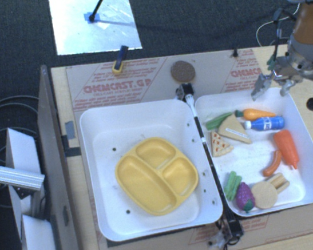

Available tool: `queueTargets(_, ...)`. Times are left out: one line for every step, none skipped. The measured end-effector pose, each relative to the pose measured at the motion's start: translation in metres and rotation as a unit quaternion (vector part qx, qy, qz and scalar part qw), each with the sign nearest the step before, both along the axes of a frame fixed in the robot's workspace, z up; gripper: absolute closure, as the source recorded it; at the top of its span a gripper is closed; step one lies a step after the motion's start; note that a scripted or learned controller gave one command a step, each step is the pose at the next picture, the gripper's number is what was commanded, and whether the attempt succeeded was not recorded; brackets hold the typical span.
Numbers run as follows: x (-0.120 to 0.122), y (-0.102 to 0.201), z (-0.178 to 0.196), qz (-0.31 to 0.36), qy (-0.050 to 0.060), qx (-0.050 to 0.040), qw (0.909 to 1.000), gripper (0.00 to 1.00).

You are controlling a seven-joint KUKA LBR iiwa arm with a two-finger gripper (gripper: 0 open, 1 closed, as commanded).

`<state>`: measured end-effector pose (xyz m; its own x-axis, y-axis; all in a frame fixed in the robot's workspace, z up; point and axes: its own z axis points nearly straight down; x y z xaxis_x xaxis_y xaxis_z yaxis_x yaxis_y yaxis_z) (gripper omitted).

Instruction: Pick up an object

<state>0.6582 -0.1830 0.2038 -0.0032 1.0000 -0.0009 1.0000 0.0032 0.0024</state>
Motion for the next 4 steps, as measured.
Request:
queueTargets(-0.047, 0.060, -0.089, 0.002, 0.004, 0.0021, 1.0000, 0.00)
queueTargets(0.014, 0.045, -0.092, 0.002, -0.003, -0.0004, 1.0000, 0.00)
queueTargets(0.015, 0.092, -0.113, 0.003, -0.008, -0.0041, 1.0000, 0.00)
queueTargets(0.011, 0.054, -0.118, -0.002, -0.001, -0.0002, 1.0000, 0.00)
